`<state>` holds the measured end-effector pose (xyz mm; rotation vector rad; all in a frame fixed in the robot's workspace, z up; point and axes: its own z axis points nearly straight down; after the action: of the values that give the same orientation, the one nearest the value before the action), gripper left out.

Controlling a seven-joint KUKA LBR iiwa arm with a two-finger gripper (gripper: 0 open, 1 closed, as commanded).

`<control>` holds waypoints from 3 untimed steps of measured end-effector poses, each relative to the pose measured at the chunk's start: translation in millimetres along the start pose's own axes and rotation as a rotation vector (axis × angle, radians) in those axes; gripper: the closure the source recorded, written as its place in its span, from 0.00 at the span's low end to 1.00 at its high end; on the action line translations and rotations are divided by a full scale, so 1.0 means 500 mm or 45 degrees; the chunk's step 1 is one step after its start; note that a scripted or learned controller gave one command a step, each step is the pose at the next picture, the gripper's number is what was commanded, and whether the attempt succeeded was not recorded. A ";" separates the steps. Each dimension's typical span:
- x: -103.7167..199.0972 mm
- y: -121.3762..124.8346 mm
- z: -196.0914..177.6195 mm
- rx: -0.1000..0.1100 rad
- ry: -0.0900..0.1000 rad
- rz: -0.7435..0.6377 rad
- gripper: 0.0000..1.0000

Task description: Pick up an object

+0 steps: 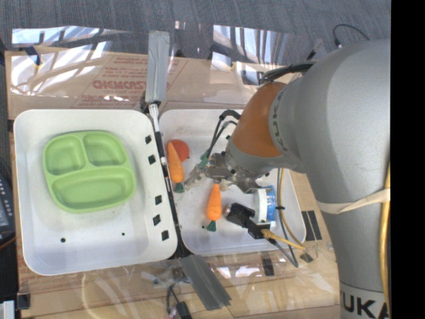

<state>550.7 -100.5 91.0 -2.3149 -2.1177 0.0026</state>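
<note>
In the right bin (192,121), an orange toy carrot (175,165) lies along the left wall with its green top toward the front. A red rounded piece (180,148) sits just behind it. A second carrot (213,203) lies near the bin's middle, also green end to the front. My gripper (194,177) hangs low between the two carrots, pointing left toward the first one and very close to it. Nothing visibly sits in its grasp. The grey arm with its orange band (259,135) hides the bin's right half.
The left bin (26,178) holds a green divided plate (88,171). A ridge with black clips (159,178) separates the two bins. Cables (285,241) trail over the right bin's front right corner.
</note>
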 end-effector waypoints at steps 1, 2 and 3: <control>0.000 -0.001 -0.018 0.005 0.001 -0.004 1.00; -0.044 0.094 -0.001 0.000 -0.001 0.138 1.00; -0.171 0.083 -0.049 -0.002 -0.001 0.284 1.00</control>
<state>584.8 -189.3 115.2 -2.5376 -1.8478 0.0029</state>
